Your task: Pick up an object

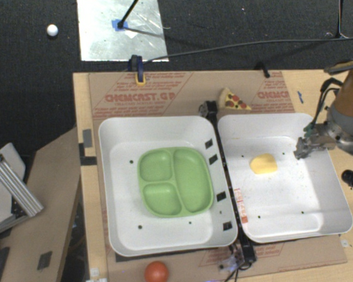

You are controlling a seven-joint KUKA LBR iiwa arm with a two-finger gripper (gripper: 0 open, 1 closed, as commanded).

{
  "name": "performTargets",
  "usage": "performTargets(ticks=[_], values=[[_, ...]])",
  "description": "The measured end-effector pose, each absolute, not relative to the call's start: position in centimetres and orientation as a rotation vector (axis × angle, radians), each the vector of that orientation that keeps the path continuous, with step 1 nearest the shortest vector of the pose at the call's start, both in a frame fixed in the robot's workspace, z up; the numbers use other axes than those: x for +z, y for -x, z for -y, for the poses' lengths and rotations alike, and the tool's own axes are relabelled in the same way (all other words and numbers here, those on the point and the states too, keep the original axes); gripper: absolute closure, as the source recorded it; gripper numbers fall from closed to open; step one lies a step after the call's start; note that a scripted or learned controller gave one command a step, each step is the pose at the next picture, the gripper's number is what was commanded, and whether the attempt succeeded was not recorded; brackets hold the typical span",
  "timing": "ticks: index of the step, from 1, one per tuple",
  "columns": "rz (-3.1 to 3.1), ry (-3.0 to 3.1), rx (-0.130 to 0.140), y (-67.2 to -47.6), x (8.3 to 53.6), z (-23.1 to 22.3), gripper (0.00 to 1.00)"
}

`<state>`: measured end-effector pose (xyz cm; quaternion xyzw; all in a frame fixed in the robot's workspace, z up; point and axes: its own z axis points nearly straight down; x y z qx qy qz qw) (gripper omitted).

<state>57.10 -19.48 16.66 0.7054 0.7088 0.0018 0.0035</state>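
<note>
From my remote station I see the end effector over the right bin, near its right side, with the grey arm coming in from the right edge. It is small and dark in this view, so I cannot tell how it stands, and I see nothing held in it.

The thing I would pick is the yellow object, a small soft-looking lump lying on the floor of the right bin, near its middle. It is just beside the end effector, on its left, but apart from it. The left bin holds a green divided plate. A toy pizza slice lies on the surface behind the bins, and an orange ball lies in front of them.

I judge the step as the approach: nothing is lifted yet. The next move calls for a short shift to the left until the tool is above the yellow object, then a straight descent and a closing around it.
</note>
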Motion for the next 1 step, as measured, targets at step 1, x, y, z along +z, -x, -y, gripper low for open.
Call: performTargets(ticks=[1], values=[[-2.223,-2.21,0.006,-57.28,22.1,19.52,1.0]])
